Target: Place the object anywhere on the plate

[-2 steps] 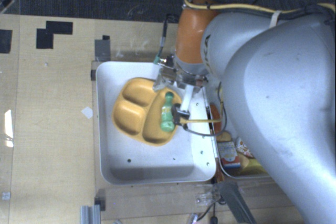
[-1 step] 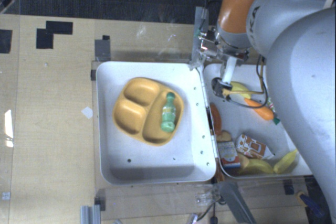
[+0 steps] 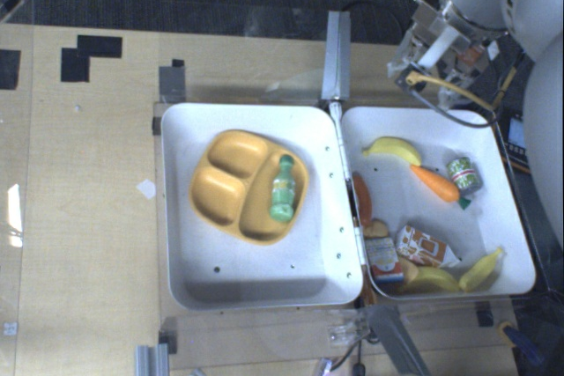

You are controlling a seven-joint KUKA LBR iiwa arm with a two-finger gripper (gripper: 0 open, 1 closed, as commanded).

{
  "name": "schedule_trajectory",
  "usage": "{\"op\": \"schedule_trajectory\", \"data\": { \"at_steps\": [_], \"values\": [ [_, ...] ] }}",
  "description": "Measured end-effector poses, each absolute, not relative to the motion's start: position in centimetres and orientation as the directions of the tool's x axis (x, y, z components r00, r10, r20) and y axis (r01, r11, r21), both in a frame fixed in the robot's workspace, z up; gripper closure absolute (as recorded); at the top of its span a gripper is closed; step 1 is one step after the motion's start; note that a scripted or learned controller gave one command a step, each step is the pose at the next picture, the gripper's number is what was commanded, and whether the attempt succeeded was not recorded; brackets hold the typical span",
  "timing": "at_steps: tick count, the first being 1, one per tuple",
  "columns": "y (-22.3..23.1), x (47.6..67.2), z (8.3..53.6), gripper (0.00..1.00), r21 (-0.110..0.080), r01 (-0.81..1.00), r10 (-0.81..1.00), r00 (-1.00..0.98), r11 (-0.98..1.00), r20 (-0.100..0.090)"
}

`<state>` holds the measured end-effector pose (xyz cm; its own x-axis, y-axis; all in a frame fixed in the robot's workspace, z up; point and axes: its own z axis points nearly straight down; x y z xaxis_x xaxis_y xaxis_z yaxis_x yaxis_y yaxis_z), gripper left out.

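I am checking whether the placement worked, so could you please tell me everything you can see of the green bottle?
The green bottle is small, of translucent plastic as it looks, with a pale label band and a lighter cap end pointing down the view. It lies on its side in the right-hand compartment of the yellow divided plate, in the left bin. Only the plate touches it; the gripper is apart, above the right bin's far edge.

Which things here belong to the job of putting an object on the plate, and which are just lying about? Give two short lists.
Part of the job:
plate, in the left bin
green bottle, lying on the plate
gripper, above the right bin's far edge

Lying about, all in the right bin:
banana
carrot
can
carton
second banana
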<state>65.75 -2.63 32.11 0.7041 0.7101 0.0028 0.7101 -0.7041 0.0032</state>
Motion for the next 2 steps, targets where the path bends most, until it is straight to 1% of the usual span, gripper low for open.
{"op": "schedule_trajectory", "data": {
  "at_steps": [2],
  "values": [
    [-2.56,65.75,32.06,0.0,0.003,0.711,0.711,0.703,-0.703,0.002]
  ]
}}
